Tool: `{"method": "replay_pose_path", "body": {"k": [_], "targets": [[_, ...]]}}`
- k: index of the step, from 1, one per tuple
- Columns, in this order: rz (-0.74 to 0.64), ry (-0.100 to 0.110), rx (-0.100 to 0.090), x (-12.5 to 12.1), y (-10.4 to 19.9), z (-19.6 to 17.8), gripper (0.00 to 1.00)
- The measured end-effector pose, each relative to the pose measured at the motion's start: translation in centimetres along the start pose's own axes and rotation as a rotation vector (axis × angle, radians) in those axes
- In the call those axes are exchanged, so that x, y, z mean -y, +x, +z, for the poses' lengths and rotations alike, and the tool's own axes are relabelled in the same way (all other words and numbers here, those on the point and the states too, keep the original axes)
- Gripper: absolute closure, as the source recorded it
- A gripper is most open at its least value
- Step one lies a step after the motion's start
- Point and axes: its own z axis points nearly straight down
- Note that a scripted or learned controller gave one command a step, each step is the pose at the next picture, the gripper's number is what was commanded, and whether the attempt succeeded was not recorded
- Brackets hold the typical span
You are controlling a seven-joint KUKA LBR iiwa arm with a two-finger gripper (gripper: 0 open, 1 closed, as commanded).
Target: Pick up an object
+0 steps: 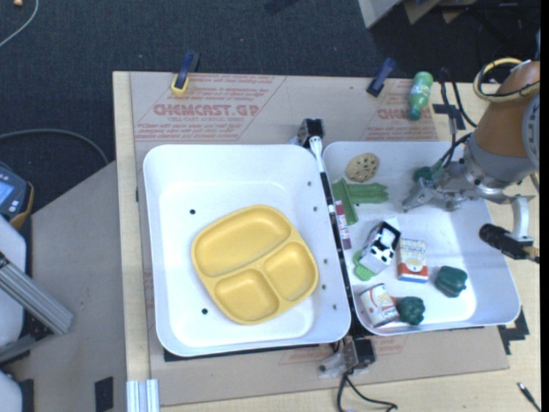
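The arm's gripper (426, 187) hangs low over the upper right bin (493, 312), its finger state impossible to tell, seemingly hunting a pick among toys lying loose there: cookie (363, 166), cow (378, 249), carton (413, 261), green pepper (451, 280).

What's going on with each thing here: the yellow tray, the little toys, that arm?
Yellow three-compartment plastic tray: flat in the left white bin, nothing in it.
Round speckled cookie: flat, right white bin's far corner.
Black-and-white toy cow: tilted, mid-bin.
Small red-and-white carton: lying beside the cow.
Tool: low over the right bin.
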Motion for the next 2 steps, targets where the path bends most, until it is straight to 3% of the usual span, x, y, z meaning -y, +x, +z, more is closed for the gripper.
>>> {"method": "replay_pose_path", "body": {"k": [1,2], "targets": [[-0.001,-0.005,0.005,-0.1,-0.1,-1.4,1.0],[0.001,-0.012,0.009,-0.5,-0.1,-5.8,1.0]]}}
